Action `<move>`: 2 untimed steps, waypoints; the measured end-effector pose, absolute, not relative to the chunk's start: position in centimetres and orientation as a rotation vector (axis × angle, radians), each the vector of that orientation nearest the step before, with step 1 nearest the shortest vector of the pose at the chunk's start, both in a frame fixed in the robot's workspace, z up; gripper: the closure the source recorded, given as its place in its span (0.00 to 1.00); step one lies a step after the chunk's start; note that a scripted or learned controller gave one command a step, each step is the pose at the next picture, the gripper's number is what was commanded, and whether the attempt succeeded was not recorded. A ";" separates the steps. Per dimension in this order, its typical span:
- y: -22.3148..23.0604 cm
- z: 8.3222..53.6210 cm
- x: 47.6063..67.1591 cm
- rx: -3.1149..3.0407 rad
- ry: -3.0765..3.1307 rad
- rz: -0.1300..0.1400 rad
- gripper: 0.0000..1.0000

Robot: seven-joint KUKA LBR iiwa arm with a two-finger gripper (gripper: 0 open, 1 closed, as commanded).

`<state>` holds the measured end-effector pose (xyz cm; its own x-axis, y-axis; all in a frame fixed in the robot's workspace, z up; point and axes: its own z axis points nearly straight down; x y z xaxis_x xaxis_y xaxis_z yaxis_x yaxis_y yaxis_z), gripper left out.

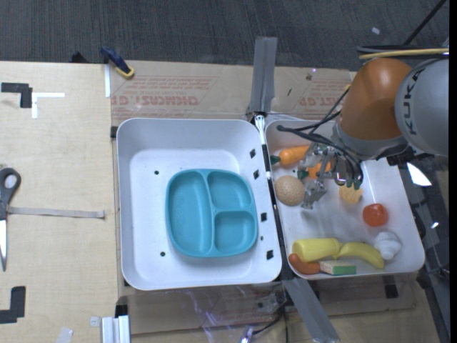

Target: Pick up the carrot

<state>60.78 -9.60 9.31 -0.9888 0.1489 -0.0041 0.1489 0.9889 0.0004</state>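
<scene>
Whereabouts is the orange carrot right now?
The orange carrot lies in the right-hand white bin, near its far-left corner, just beyond the round tan ball and right beside the grey arm's gripper.

In the right bin (403, 259), the gripper (323, 179) hangs low just right of the carrot (293, 155), with a tan egg-shaped object (289, 190) beside it. A tomato (375, 214), a banana (363, 254) and a yellow block (318, 248) lie nearer the front. The left bin (136, 191) holds a teal divided tray (211, 211). Scissors (6, 199) rest on the counter (53, 163).
</scene>
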 end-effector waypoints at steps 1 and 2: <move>-9.6 10.5 61.0 0.230 3.122 -0.003 1.00; -9.6 11.6 61.2 0.226 3.115 -0.004 1.00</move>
<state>61.24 -9.62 11.60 -0.9894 0.1441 -0.0186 0.1442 0.9895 -0.0015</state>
